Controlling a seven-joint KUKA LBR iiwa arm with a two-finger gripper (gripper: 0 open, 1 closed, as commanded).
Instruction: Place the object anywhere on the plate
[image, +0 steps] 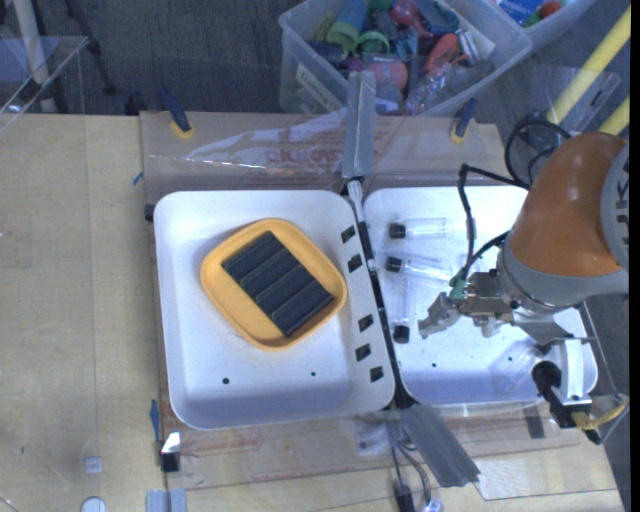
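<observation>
A yellow plate (222, 287) lies tilted in the left bin (190, 380). A black ribbed rectangular object (277, 283) rests flat on the plate's middle. My gripper (436, 319) hangs low over the right bin (470, 385), pointing left toward the divider, well apart from the plate. Nothing shows between its tips. The grey and orange arm (575, 215) covers the right bin's far right side.
Two clear vials with black caps (418, 230) (412, 267) lie in the right bin's upper left, and a small black piece (400, 333) sits near the divider (365, 300). A clear tub of coloured toys (400, 45) stands behind the bins.
</observation>
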